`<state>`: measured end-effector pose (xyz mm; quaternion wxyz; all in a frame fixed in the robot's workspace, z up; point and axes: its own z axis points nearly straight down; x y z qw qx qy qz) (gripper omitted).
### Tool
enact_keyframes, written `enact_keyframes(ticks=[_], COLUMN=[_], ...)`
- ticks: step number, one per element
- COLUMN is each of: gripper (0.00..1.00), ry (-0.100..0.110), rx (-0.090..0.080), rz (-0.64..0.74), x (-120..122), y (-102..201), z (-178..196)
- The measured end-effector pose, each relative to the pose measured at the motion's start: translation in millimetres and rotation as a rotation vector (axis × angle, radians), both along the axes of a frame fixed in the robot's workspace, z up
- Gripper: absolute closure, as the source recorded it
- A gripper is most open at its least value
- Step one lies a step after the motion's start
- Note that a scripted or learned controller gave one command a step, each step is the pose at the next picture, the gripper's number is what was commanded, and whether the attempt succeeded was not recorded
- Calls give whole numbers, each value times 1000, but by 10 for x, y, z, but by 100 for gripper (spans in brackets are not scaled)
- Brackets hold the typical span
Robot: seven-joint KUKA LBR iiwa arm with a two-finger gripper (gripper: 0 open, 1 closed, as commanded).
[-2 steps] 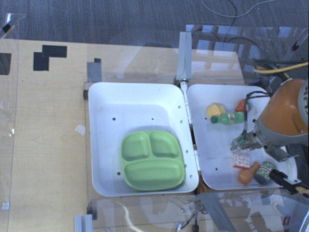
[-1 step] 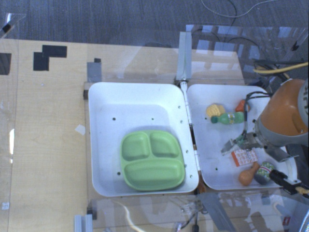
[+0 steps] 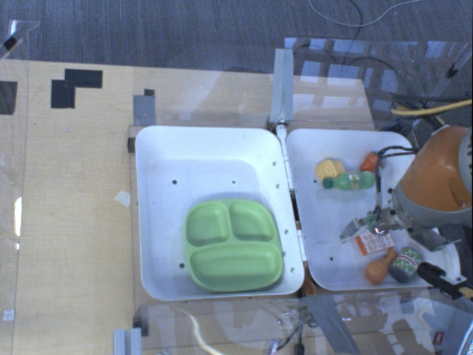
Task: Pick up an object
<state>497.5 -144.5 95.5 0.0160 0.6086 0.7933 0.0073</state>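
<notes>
I see two white bins side by side on the bench: the left bin (image 3: 155,198) holds a green tray (image 3: 233,244) with three compartments, lying flat toward the near side. The right bin (image 3: 314,220) holds the small things. At its far side I have a yellow corn (image 3: 329,169), a green bottle (image 3: 349,182) lying on its side just near of the corn, and a small orange piece (image 3: 369,161) to the right of them. The arm (image 3: 437,183) comes in from the right, its orange band over the bin's right edge. The gripper (image 3: 375,222) is low over the right bin, just above a red and white packet (image 3: 369,241); I cannot tell how it is set. Nearer lie a brown drumstick (image 3: 378,266) and a dark can (image 3: 405,264), just beside each other.
</notes>
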Motion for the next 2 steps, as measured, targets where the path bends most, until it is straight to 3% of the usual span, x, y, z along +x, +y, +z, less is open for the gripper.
enact_keyframes(ticks=[1,2], gripper=[100,0], ry=[-7,-7], rx=[-5,-5], rz=[-2,-2], x=[23,22], y=[-19,-19], z=[120,119])
